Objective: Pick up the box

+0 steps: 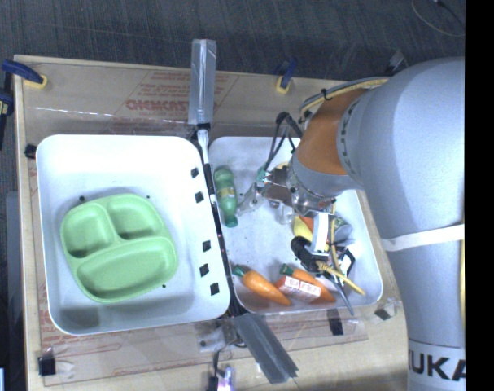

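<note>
The box, a small red and white carton, lay flat on the floor of the right bin, near its front edge, just beside a carrot. Nothing had lifted it; it rested on the bin floor with no part of the arm touching it. The claw hung over the middle of the same bin, closer to a green bottle by the dividing wall than to the box. From this angle the wrist hid too much to tell whether the claw was spread or pressed together, and nothing could be seen pinched in it. By my reading the pick had hardly begun: the claw had yet to move toward the front edge, come down on the box, close and raise it. A green divided plate sat in the left bin.
</note>
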{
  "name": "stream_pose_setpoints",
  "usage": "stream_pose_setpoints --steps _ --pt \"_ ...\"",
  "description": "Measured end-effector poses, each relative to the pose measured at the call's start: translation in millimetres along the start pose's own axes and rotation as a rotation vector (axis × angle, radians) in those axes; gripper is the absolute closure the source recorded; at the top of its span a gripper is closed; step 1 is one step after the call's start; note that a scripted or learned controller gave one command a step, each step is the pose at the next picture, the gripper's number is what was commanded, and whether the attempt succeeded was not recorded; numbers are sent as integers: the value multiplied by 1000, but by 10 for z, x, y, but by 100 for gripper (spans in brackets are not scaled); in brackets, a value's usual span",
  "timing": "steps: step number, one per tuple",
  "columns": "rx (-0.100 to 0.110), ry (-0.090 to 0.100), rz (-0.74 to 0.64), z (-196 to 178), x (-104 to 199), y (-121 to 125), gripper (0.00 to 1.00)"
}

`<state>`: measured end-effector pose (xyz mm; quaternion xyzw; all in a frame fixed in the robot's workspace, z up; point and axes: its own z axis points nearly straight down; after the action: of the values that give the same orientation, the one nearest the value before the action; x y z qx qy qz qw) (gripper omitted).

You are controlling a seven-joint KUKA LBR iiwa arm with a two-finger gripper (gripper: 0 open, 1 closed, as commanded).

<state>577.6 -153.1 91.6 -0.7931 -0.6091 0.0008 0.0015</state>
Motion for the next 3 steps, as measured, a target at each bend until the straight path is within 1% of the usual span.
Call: stream_pose_setpoints --steps 1,2,3 --pt "-1 -2 -37 -72 92 -279 0" --pt "1 -1 -41 -168 97 -278 100" --pt "0 0 -176 -19 -505 -699 100"
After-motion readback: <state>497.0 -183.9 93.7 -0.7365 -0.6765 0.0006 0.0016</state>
